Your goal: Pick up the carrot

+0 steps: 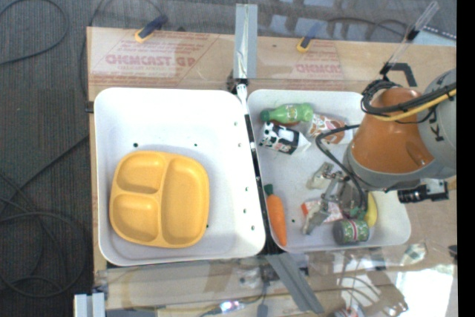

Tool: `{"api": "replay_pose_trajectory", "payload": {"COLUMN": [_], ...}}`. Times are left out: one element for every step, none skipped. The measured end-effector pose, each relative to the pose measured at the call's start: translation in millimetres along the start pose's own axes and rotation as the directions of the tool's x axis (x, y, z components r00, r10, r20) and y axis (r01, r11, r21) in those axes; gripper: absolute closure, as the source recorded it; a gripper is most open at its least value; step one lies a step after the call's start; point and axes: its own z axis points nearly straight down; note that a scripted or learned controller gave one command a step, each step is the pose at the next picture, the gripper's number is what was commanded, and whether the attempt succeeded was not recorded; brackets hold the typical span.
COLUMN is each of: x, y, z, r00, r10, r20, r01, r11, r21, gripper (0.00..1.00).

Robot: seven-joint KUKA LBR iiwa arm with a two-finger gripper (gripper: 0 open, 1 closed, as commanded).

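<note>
Two white bins share the tabletop point(104, 48); the carrot point(275, 217) lies lengthwise along the right bin's point(397, 230) left wall, leafy end away, just left of the pincer point(323, 215), whose fingers spread open, empty.

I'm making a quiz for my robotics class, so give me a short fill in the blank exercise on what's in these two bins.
1. The carrot lies in the ____ bin, by its left wall.
2. The yellow divided plate has ____ compartments.
3. The green bottle lies near the bin's ____ edge.
4. The hand is to the ____ of the carrot.

Missing words: right; three; far; right
</note>
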Motion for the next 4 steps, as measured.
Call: {"api": "replay_pose_trajectory", "payload": {"x": [17, 17, -3, -157], "y": [22, 29, -29, -42], "z": [-1, -1, -1, 2], "r00": [0.996, 0.957, 0.96, 0.985], "r10": [-0.093, -0.291, -0.281, -0.17], "r20": [0.014, 0.013, 0.008, -0.007], "r01": [0.093, 0.291, 0.281, 0.17], "r11": [0.996, 0.957, 0.96, 0.985], "r21": [0.005, 0.003, 0.001, -0.003], "gripper": [0.0, 0.0, 0.0, 0.0]}}
